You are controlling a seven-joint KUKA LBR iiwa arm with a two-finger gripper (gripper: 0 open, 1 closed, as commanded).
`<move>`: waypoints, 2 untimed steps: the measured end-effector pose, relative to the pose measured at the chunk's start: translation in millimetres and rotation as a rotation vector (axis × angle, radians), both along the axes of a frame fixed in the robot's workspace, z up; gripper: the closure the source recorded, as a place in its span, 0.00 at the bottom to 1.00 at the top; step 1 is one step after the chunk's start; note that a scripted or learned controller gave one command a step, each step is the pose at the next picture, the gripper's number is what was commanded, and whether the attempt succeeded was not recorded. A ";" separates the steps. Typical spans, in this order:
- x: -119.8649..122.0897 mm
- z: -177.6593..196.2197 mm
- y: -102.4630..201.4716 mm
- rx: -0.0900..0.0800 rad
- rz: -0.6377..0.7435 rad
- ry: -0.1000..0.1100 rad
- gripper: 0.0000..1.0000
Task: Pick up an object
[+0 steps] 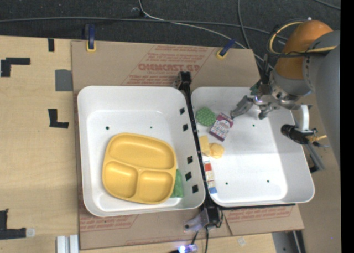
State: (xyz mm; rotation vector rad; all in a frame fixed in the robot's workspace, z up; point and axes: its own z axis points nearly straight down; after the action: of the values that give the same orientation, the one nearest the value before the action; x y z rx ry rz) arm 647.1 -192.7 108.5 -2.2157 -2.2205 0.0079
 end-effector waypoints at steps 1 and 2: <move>2.7 -19.7 -0.8 -0.004 -0.001 -0.014 0.00; 3.5 -8.7 0.0 -0.005 0.001 -0.017 1.00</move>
State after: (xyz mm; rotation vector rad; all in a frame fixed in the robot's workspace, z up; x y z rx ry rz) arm 650.6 -192.8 99.8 -2.2254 -2.2325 -0.0049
